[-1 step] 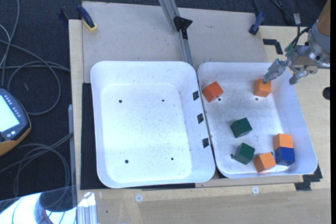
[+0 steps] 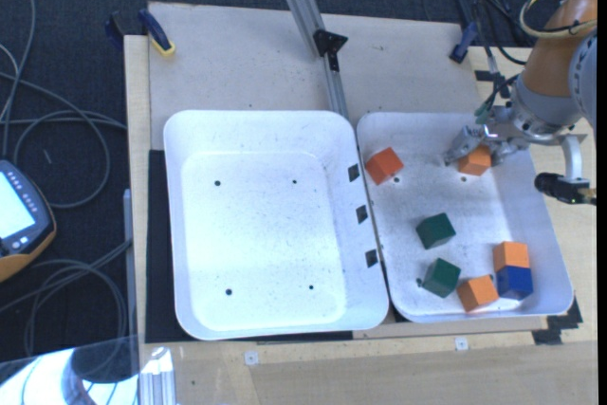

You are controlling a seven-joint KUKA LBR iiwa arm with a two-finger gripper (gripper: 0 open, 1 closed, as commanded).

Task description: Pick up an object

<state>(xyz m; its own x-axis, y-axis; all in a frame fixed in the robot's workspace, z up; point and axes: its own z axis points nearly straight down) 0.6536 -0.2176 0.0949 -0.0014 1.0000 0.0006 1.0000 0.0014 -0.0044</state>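
Observation:
In the right bin [image 2: 541,223], my gripper [image 2: 476,153] hangs at the far right end. A small orange block [image 2: 474,164] sits between its fingertips, and the fingers look shut on it. Whether the block touches the bin floor is unclear. A second orange block [image 2: 384,165] lies at the bin's far left. Two green blocks [image 2: 435,230] [image 2: 442,277] rest in the middle and near part. At the near right corner, an orange block [image 2: 477,291] sits beside a blue block [image 2: 515,281], which has another orange one [image 2: 510,254] against it.
The left bin [image 2: 190,204] adjoins the right one, with black clips [image 2: 361,213] along the shared wall. A slanted metal pole [image 2: 303,5] crosses the bench behind the bins. Cables lie on the floor at left.

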